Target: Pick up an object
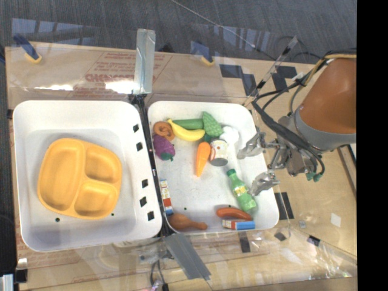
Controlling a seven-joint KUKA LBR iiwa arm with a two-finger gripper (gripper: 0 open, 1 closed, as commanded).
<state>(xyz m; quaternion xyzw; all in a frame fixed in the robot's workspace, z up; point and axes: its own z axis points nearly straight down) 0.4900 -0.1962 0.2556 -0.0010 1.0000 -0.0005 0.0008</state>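
The right bin (182, 190) holds several toy foods: a yellow banana (188, 134), a green corn cob (211, 125), an orange carrot (202, 157), purple grapes (163, 147), a white can (219, 153), a green bottle (241, 191), a red sausage (234, 213) and a brown drumstick (187, 224). My gripper (257, 164) hovers over the bin's right rim, open, with nothing between its fingers. One fingertip (250, 147) is just right of the can, the other (262, 183) just right of the bottle.
A yellow divided plate (79, 177) lies in the left bin (24, 223). A brown pretzel (162, 130) sits by the divider, a small box (167, 200) against the right bin's left wall, and a small tube (237, 225) at the front. Cables run behind the arm.
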